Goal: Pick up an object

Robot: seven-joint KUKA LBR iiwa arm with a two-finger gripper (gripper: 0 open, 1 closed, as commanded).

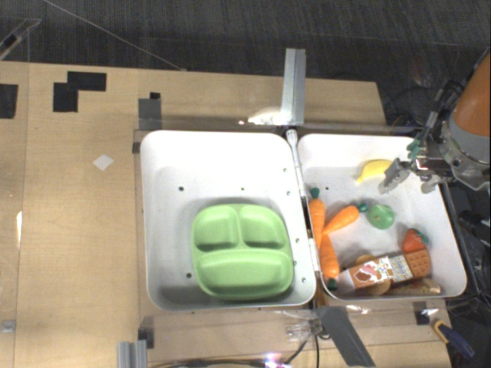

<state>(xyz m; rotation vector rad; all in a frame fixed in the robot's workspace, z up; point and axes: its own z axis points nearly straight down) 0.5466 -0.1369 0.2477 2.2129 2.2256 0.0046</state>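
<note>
The small yellow banana-shaped toy [374,170] is lying near the back wall of the right-hand shallow white bin [457,261], just beside my pincer [399,175], which is hovering with its fingers spread and gripping nothing. I am judging this the approach step; next I am needing to descend over the toy and close. The brown carton [381,272] is carrying print too small for reading.

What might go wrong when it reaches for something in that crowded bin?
The hand hovers beside the banana, which lies near the right bin wall, so it may bump the wall. The carrots and the box lie bunched together, so it might nudge or grab two things.
</note>
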